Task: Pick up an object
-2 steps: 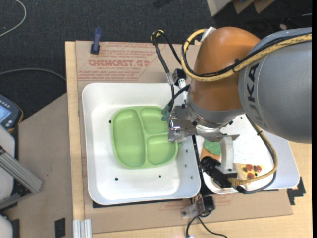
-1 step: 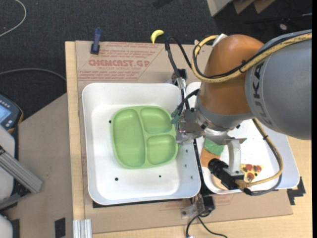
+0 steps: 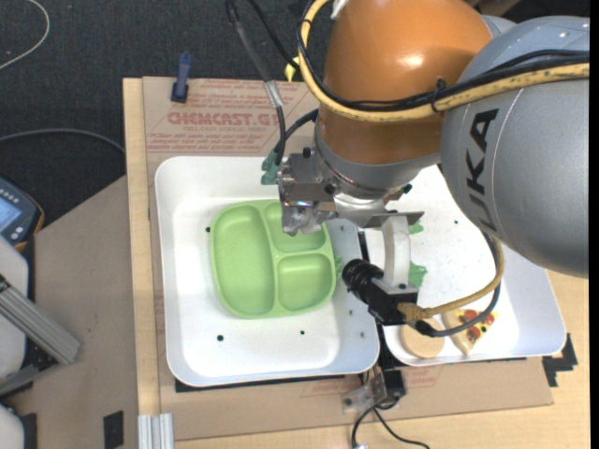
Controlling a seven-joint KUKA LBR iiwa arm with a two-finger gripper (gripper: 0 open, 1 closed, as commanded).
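Note:
A light green divided plate [image 3: 262,265] lies flat in the left white bin [image 3: 187,251], toward its right side. My gripper [image 3: 298,215] hangs over the plate's upper right compartment, low and close to its rim. The arm's large orange and grey wrist covers the space above the gripper. In the right bin [image 3: 533,316], a white curved piece [image 3: 398,251] with green bits stands next to the divider. A small round tan object [image 3: 423,344] and a small colourful item [image 3: 473,325] lie near that bin's front edge.
The arm fills the upper right and hides much of the right bin. Black and yellow cables [image 3: 430,311] loop from the wrist down over the divider. A cardboard sheet [image 3: 215,110] lies behind the bins, with a blue clip [image 3: 181,76] on it.

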